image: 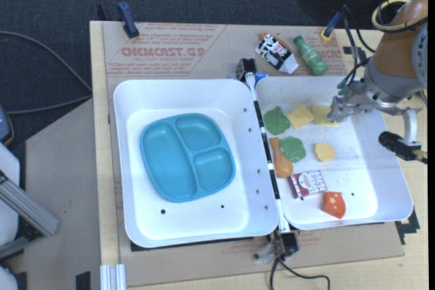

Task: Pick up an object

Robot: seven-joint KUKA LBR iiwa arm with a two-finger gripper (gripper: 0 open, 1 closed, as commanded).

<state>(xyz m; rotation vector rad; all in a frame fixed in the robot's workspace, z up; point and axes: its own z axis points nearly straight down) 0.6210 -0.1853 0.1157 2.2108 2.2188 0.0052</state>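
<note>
A: Near edge of the right bin [391, 210]: a red wedge [333, 204] and a small carton [308, 183] are noted, both lying flat. Beyond them, a yellow disc [325, 151], a green leaf [292, 147] and an orange carrot [280, 158] along the divider.

B: And further back?

A: A second green piece [276, 120] and a yellow block [300, 116] are seen. The gripper [338, 112] is lowered at the bin's far side, just beside another yellow piece [321, 113].

B: Anything held?

A: Cannot be told; nothing is seen lifted. The pick is judged not yet done. A blue tray [187, 156] sits in the left bin [129, 105].
</note>
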